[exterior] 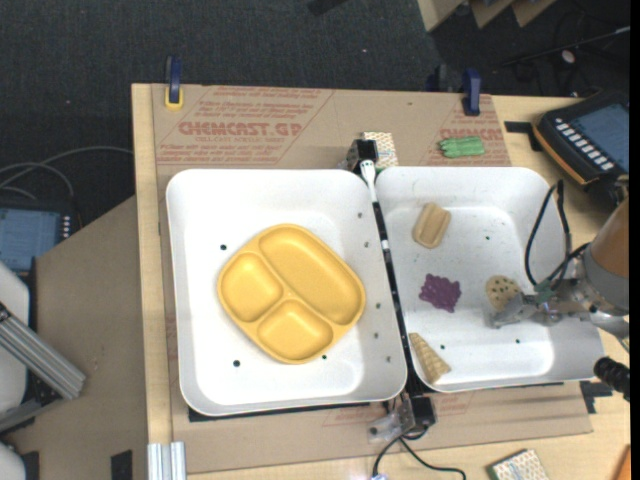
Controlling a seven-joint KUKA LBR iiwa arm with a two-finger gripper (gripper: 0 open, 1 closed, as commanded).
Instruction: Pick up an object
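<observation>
In the right bin [470, 193] lie a tan bread-like piece [431, 225] near the back left, a purple lump [439, 292] in the middle, and a small round speckled biscuit [502, 288] to its right. A tan wedge [429, 358] rests at the bin's front left corner. My gripper [503, 312] reaches in from the right and sits low over the bin floor, just in front of the biscuit and right of the purple lump. Nothing is visibly held in it.
The left bin [190, 268] holds a yellow three-part plate [290, 291]. A green object [461, 147] lies on the bench behind the right bin. A black cable [535, 238] loops above the gripper. A tablet [592, 140] sits at the far right.
</observation>
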